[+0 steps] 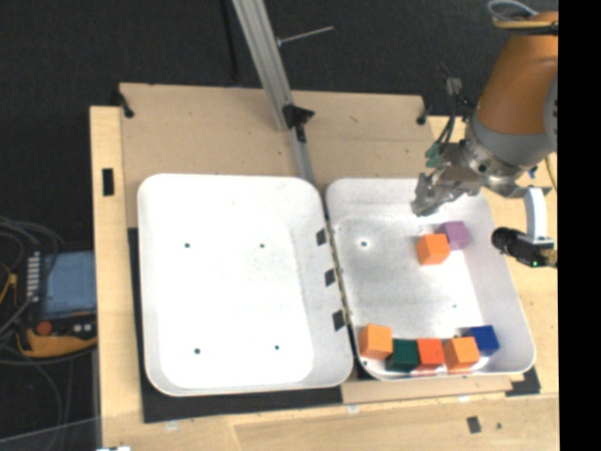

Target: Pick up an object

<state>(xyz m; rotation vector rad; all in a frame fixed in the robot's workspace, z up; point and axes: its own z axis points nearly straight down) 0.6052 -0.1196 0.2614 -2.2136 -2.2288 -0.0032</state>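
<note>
Gripper (pixel 427 205) above square-set orange cube (pixel 433 249), apart

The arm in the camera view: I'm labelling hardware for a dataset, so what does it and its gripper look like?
The arm has a rounded orange section above a grey wrist housing. Thin dark cables, some greenish, run down its left side. The gripper is a small grey metallic piece narrowing toward its tip.
</note>
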